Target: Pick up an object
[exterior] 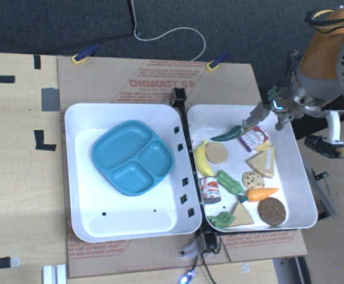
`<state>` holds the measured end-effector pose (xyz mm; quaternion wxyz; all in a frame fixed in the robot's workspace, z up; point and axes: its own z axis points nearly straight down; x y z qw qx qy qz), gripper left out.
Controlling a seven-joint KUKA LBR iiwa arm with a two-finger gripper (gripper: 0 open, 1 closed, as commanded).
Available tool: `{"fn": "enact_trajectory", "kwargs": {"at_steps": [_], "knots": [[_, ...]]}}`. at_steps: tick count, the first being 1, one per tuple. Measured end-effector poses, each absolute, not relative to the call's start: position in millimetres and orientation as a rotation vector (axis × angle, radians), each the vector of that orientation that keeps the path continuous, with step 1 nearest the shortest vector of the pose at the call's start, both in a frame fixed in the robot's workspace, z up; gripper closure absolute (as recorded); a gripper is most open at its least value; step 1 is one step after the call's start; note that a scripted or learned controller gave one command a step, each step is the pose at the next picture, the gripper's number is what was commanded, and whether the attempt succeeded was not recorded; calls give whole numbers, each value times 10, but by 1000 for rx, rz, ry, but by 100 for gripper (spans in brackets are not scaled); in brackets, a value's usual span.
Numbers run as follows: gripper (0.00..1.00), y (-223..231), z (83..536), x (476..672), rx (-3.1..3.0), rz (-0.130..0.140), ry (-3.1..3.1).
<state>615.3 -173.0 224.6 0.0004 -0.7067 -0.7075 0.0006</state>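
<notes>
I am holding my gripper (267,122) over the far corner of the right bin (299,176), on the side where my arm is coming in. My two fingers are standing spread apart, and nothing is sitting between them, so I am gripping no object.

One fingertip (250,123) is hanging just beside the red and white packet (254,138), which is lying just below my hand in the view. I cannot tell whether I am touching it. The green pepper (226,135) is lying close beyond that same fingertip, on the side away from my arm.

The other toy foods are lying further from my hand, toward the near end of the same bin. The cheese wedge (263,163) is sitting just past the packet. The round biscuit (216,153) and the banana (202,158) are resting side by side beyond the pepper, the banana against the bin wall farthest from my arm. Past those I am seeing a green pod (230,182), a spotted cookie (252,179), a carrot (260,194) and a small can (210,189). Farthest from my hand are lying a brown patty (272,210), a sandwich triangle (241,215) and a leafy green piece (221,220).

Well away from my hand, across the divide, the left bin (80,176) is bearing a blue sectioned plate (133,157).
</notes>
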Motion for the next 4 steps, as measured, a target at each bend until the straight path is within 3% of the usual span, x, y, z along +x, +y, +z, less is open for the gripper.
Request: {"fn": "enact_trajectory", "kwargs": {"at_steps": [1, 2, 3, 4], "knots": [[0, -1128, 2703, 5636, -2214, -3, -2227], [0, -427, 2407, 5191, -2208, 4, -2224], [0, -177, 3111, 4824, -2217, -4, -2227], [0, 101, 3635, 4841, -2217, -6, -2229]]}}
